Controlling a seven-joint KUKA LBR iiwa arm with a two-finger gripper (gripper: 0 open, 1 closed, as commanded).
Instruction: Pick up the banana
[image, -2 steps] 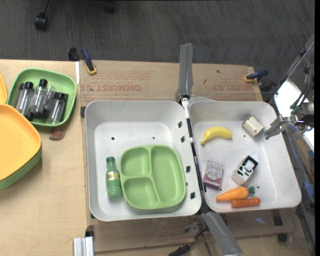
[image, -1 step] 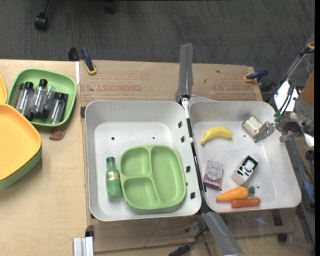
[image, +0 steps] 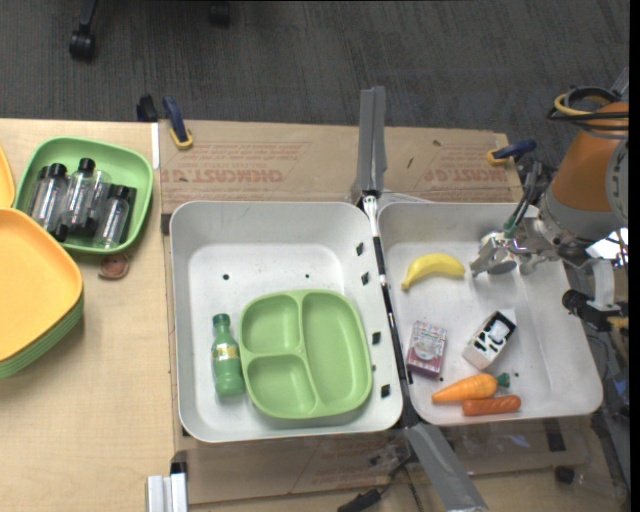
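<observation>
The curved yellow banana (image: 434, 268) lies in the upper left area of the right shallow white bin (image: 570, 395), near the divider. The metal two-finger gripper (image: 497, 255) sits just right of the banana, apart from it. Finger state: cannot be determined at this resolution.

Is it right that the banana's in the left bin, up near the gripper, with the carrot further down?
Not quite. The camera view shows the banana in the right bin, not the left. The rest holds: it lies close to the gripper, and the carrot sits further down in that same bin.
</observation>
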